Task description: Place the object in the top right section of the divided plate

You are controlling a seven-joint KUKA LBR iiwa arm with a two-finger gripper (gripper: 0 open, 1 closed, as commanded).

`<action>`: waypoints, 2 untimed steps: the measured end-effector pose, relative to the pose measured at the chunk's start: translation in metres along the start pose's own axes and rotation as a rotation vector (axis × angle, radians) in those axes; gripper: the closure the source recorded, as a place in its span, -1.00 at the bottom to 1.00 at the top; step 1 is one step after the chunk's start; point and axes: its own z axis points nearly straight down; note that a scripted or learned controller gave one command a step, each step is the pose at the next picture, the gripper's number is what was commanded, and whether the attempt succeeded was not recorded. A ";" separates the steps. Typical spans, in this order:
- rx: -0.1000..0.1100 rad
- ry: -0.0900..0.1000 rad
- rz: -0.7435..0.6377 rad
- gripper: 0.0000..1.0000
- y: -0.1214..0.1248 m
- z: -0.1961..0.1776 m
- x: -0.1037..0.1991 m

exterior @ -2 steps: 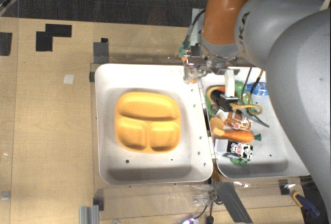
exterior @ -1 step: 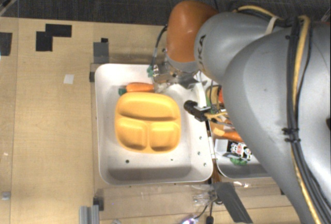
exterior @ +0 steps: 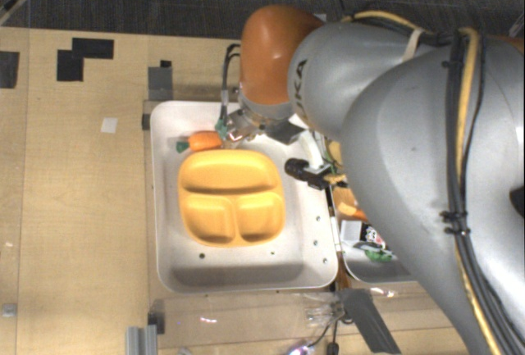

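Note:
A yellow divided plate (exterior: pixel 231 196) lies in the left white bin (exterior: pixel 246 271), with one long section at its far side and two smaller sections nearer the camera. An orange carrot-like object with a green end (exterior: pixel 201 141) lies on the bin floor just beyond the plate's far left rim. My gripper (exterior: pixel 233 130) hangs over the far edge of the plate, right beside the orange object's right end. The wrist and the orange band (exterior: pixel 271 50) cover most of the gripper.
The right bin (exterior: pixel 361 267) is mostly hidden under the grey arm; a few small items (exterior: pixel 371 237) show in it. A black part (exterior: pixel 305 171) juts over the left bin's right side. Wooden bench lies to the left.

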 end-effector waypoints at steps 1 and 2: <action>0.007 0.008 -0.469 1.00 0.034 0.000 0.035; -0.011 0.000 -1.008 1.00 0.036 -0.003 0.063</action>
